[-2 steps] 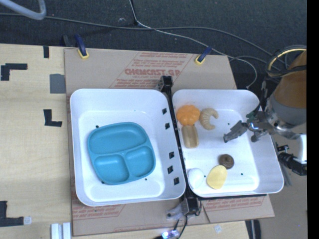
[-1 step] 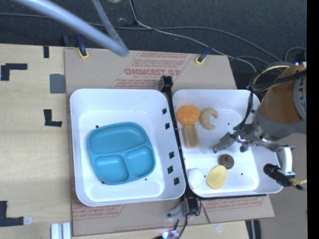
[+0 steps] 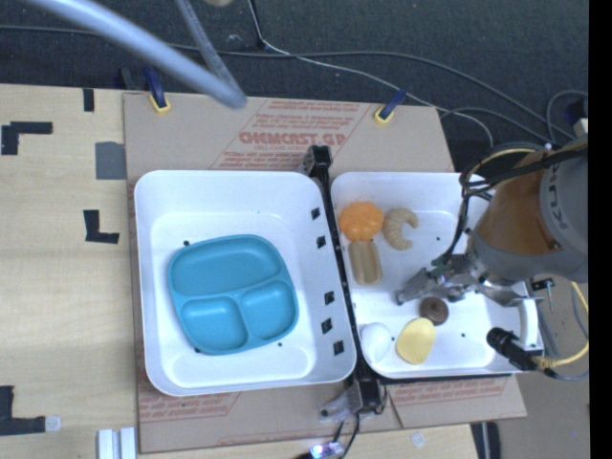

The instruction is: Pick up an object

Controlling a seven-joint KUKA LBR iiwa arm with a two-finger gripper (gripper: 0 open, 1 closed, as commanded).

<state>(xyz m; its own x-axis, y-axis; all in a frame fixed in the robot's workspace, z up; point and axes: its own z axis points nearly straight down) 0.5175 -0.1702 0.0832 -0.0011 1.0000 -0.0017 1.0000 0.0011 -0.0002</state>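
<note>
End effector (image 3: 421, 290), fingers spread wide, hovers above small brown object (image 3: 434, 308) in right bin (image 3: 449, 363); descent and closing likely follow.

A sky-blue plastic plate with three compartments (image 3: 232, 290) lies flat in the middle of the left shallow white bin (image 3: 143, 256), its one large compartment toward the far rim and its two smaller ones toward the near rim. A row of black clips (image 3: 330, 256) runs along the seam where this bin touches the right shallow white bin (image 3: 421, 182). Both bins rest on a brown cardboard sheet with red lettering (image 3: 287, 127), held at its far corners by two yellow-and-blue clamps (image 3: 157, 97) (image 3: 387, 110). The sheet lies on a pale wooden bench (image 3: 57, 304) bearing black tape marks (image 3: 96, 226) near its left edge. A thin black cable (image 3: 316, 65) crosses the dark floor (image 3: 430, 27) beyond the far edge.
</note>
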